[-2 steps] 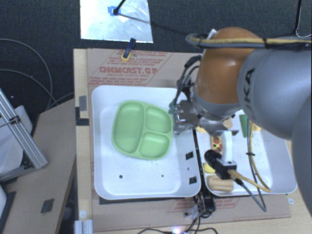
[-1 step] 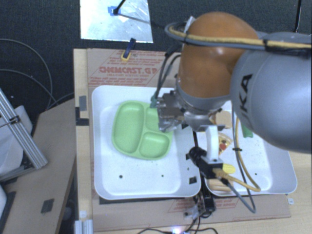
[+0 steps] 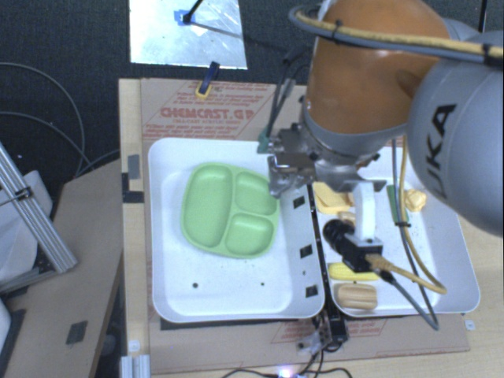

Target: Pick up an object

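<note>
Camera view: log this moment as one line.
arm: over bin divider | tool: at green plate's right edge, grip unclear | right bin: yellow items, bread-like piece | pick: unconfirmed

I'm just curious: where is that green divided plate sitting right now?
The green divided plate lies flat in the left white bin, toward its upper right, beside the divider, just left of the robot's hand.

You can't see most of the right bin [image 3: 461, 290]; the arm [image 3: 394, 77], cut off by the frame's upper right edge, covers it. The yellow items [image 3: 354, 272] there show partly, their kind unclear.
</note>
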Tool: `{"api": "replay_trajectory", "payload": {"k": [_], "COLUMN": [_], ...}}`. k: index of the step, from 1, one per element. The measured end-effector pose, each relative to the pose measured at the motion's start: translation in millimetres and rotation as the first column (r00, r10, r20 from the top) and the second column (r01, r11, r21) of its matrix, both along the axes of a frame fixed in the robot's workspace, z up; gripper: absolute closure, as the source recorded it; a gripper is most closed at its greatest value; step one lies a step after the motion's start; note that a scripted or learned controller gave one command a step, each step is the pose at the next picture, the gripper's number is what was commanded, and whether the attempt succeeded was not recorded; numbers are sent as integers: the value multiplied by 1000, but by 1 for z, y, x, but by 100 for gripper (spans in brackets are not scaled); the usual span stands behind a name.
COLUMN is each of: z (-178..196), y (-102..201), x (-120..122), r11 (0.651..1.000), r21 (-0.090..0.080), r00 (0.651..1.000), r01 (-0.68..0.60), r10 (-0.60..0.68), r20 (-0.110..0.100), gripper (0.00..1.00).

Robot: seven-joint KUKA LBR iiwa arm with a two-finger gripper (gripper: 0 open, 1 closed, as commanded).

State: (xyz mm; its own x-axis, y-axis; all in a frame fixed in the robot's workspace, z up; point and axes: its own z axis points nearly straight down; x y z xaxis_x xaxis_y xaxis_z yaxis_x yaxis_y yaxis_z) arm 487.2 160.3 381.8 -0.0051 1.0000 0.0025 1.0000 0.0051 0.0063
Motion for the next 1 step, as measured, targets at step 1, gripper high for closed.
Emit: {"api": "replay_trajectory", "payload": {"k": [1], "z": [-86], "y": [17], "x": [38], "r11": [1000], "r21": [-4], "r00": [1000], "r01": [4], "r10": [-4], "r20": [-10], "gripper": [100]}}
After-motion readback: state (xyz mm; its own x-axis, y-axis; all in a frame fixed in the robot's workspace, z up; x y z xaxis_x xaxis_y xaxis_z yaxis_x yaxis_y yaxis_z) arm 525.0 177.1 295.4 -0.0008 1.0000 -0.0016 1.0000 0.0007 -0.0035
